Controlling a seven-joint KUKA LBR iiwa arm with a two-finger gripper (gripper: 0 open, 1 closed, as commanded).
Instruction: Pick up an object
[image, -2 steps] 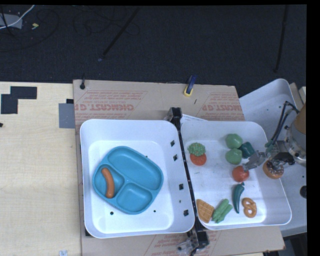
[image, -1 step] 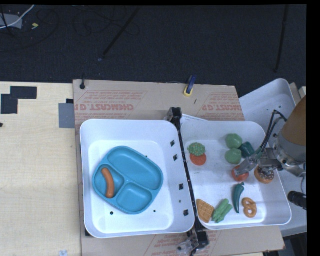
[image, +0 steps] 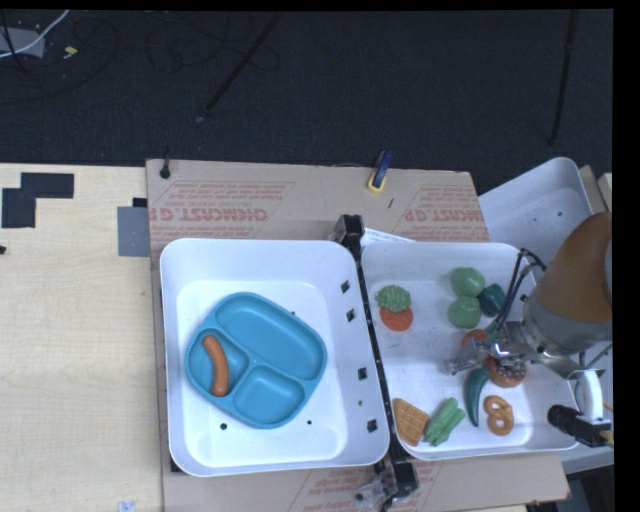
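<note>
Nearest the camera, along the right bin's (image: 430, 262) front edge, lie a waffle-like orange piece (image: 409, 418), a green pod-shaped vegetable (image: 443, 420) and a small pretzel (image: 497, 413). Just behind them the gripper (image: 490, 358) sits low among a dark green pepper (image: 475, 384) and a reddish item (image: 507, 374) partly hidden beneath it; whether it is apart or together I cannot tell. Farther back sit two green round pieces (image: 465, 295) and a red-and-green toy (image: 395, 307). Over in the left bin (image: 200, 262), a blue divided tray (image: 262, 355) holds a sausage (image: 216, 363).

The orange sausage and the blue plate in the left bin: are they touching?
Touching. The camera view shows the orange sausage lying inside the left compartment of the blue plate, resting on its surface.
</note>
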